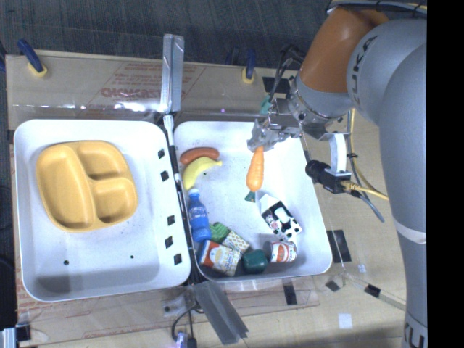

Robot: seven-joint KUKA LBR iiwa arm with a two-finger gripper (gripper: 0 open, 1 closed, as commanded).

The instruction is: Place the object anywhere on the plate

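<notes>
Carrot [255, 170] – banana [198, 170], sausage [199, 154] nearby.

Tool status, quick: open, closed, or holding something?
Tool: shut on the toy carrot, which hangs upright from it above the right bin.

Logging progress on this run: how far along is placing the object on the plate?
Done: the carrot hangs upright from the gripper, over the right bin. In hand: carrying it. Left: moving to the yellow plate in the left bin and releasing.
</notes>
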